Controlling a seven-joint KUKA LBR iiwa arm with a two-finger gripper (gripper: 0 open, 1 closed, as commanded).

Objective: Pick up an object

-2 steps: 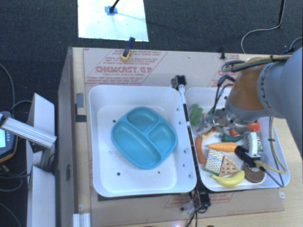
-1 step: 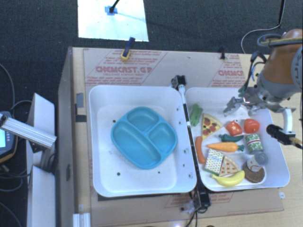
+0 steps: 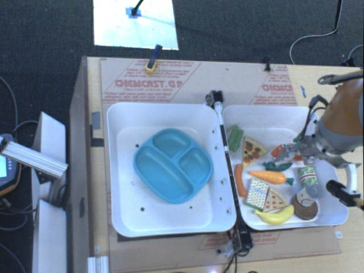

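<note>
The right bin (image 3: pixel 267 117) holds several toy foods. Among them are a green pepper (image 3: pixel 234 136), a pizza slice (image 3: pixel 253 150), a carrot (image 3: pixel 268 177), an orange chili (image 3: pixel 240 181), a checked cracker (image 3: pixel 257 195), a banana (image 3: pixel 276 215), a small can (image 3: pixel 307 176) and a brown cookie (image 3: pixel 306 209). My gripper (image 3: pixel 291 149) reaches in from the right and hangs low over the bin's middle right. It sits right by a small red piece (image 3: pixel 278 151) and just above a dark green piece (image 3: pixel 277 165). Nothing can be seen held in it.
The left bin (image 3: pixel 122 152) carries a blue divided plate (image 3: pixel 172 165). A black divider bar (image 3: pixel 223 147) runs between the bins. The arm's orange band (image 3: pixel 347 112) and a cable (image 3: pixel 310 118) hang over the right bin's far right side. A second pizza slice (image 3: pixel 277 199) lies beside the cracker.
</note>
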